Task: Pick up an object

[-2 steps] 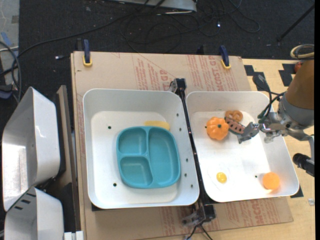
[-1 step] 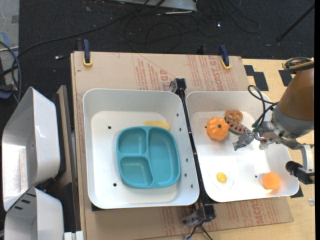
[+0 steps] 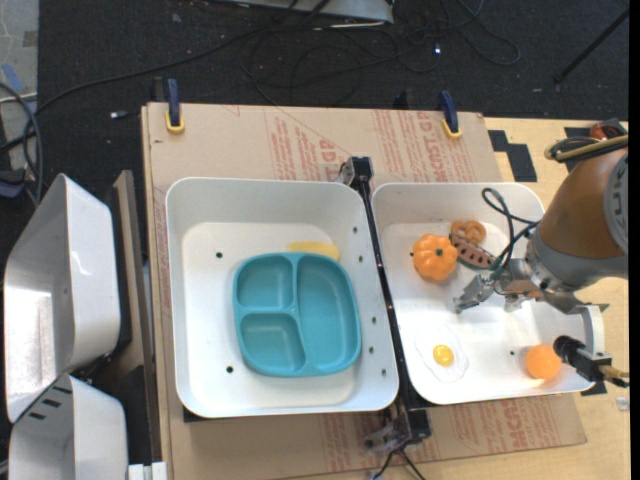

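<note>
The grey arm with its orange band (image 3: 590, 208) reaches in over the right white bin (image 3: 400, 268); its metal 2-finger gripper (image 3: 470, 300) sits low above the bin floor, fingers apart, nothing between them; just above it lie a small orange toy pumpkin (image 3: 436, 257) and, touching that, a brown pretzel-like piece (image 3: 468, 234); near the front edge rest a flat white fried egg with yellow yolk (image 3: 444, 357) and a round orange ball (image 3: 543, 363), well apart; the left white bin (image 3: 190, 268) holds a teal plastic plate with 3 compartments (image 3: 296, 314), a pale yellow piece (image 3: 314, 251) showing at its far rim.
</note>
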Tool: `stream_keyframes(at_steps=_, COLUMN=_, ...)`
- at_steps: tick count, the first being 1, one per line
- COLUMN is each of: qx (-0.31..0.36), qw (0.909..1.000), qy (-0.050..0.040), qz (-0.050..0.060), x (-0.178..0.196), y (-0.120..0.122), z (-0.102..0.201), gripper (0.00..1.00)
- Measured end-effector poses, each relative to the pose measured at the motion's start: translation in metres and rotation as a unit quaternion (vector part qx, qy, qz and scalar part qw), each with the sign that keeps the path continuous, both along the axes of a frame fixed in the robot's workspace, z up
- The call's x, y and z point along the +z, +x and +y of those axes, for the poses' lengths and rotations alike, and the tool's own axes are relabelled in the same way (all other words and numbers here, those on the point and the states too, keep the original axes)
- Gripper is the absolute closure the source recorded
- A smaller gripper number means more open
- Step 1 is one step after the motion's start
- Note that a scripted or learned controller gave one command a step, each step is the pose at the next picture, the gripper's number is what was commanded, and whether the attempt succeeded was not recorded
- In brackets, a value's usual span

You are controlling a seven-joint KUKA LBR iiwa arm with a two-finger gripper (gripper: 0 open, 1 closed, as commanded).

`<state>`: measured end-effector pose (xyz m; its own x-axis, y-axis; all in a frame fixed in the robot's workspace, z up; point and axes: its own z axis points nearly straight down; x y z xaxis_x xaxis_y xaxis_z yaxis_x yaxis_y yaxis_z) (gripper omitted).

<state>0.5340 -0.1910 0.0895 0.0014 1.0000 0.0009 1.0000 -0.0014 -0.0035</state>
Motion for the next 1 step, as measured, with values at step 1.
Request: stream_keyframes(at_steps=1, qx=0.000, qw=1.0000, qy=-0.0005, qz=-0.002, x=0.0128, y=0.0010, z=-0.0003, gripper=1.00)
